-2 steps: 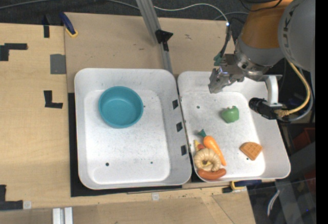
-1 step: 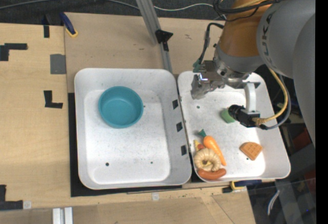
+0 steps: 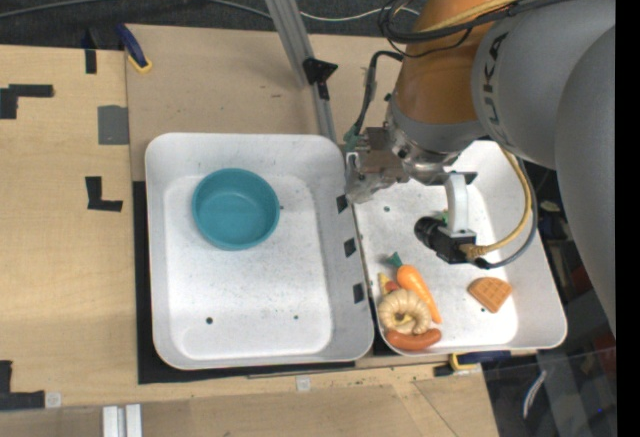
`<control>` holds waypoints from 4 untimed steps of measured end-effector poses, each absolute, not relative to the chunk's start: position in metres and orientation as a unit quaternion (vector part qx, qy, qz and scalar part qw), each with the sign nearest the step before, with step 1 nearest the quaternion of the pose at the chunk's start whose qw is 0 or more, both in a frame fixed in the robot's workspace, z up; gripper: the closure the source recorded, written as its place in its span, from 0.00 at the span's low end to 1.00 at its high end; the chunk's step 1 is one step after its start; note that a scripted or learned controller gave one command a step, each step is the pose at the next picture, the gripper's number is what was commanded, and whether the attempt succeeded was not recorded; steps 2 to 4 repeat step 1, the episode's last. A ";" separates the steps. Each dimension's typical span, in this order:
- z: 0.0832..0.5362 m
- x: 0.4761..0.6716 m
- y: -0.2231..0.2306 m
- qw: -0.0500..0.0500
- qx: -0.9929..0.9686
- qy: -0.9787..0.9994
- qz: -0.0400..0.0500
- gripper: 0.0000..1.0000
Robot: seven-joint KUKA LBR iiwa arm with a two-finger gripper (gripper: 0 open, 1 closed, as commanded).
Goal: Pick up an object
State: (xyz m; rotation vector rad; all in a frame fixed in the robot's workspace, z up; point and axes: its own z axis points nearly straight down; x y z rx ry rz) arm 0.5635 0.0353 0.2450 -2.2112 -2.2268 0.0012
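Note:
My gripper (image 3: 368,173) hangs under the orange-banded wrist, over the upper left corner of the right bin (image 3: 530,325), close to the divider between the bins. The wrist hides how it stands. Nothing shows in its grasp. In the near part of the right bin lie an orange carrot (image 3: 416,287) with a green top, a beige ridged toy (image 3: 402,310) touching it, and a red sausage-like piece (image 3: 414,337) just below. An orange waffle-like wedge (image 3: 490,293) lies apart to their right. A teal bowl (image 3: 235,208) sits upright in the left bin (image 3: 250,325).
A black block (image 3: 445,237) with a white piece (image 3: 460,205) above it hangs from the arm's cabling over the middle of the right bin. A slanted metal pole (image 3: 290,15) rises behind the bins. The arm's bulk covers the far right.

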 end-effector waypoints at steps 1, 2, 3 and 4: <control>0.229 0.543 0.083 0.002 -0.705 -0.709 0.002 1.00; 0.229 0.543 0.083 0.002 -0.705 -0.709 0.002 1.00; 0.229 0.543 0.083 0.002 -0.705 -0.709 0.002 1.00; 0.229 0.543 0.083 0.002 -0.705 -0.709 0.002 1.00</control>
